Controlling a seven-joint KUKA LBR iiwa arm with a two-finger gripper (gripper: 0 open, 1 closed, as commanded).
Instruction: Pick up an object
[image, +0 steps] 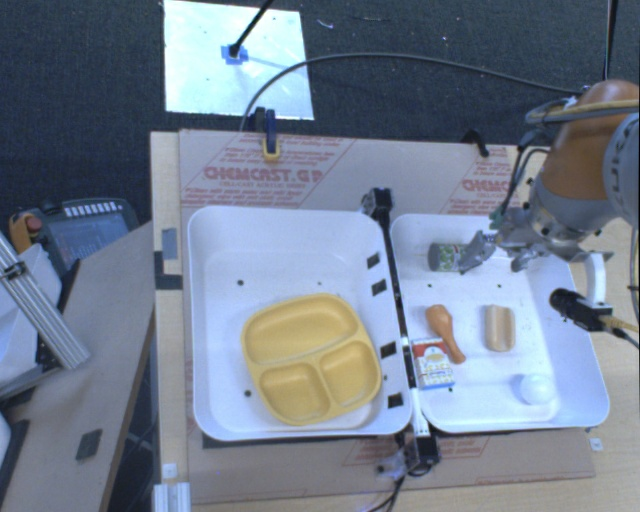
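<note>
Hand (497, 252) spread open beside small green can (442, 257), holding nothing

Left bin (215, 300): yellow tray (312, 357) hogs front-mid, back half open. Right bin (590, 385): can (443, 256), orange toy (444, 331), bread roll (498, 327), card (432, 363), white ball (533, 387) w/ gaps between.
</note>
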